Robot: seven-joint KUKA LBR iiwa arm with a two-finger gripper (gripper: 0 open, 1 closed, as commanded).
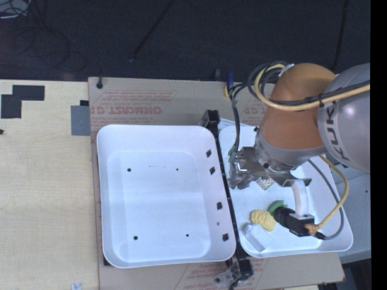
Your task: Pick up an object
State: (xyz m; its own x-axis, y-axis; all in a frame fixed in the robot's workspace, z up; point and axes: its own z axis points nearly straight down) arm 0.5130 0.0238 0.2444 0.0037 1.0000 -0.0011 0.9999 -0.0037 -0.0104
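Against the left wall of the right bin (pixel 338 237) we see the pincer (pixel 245 173) hanging low, and we cannot tell whether it is open or closed. Nearer and slightly right lies a small knobbly yellow piece (pixel 262 220), just beside a green piece (pixel 277 207). We judge the yellow one light and fairly stiff, its bumps giving grip, best taken across its narrow middle.

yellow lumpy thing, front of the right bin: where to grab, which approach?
Probably take the yellow lumpy thing across its shorter width at mid-body, coming straight down. It lies flat and elongated on the floor of the right bin. A green piece sits close at its upper right and a pale piece at its lower left, so clearance looks tight on those sides.
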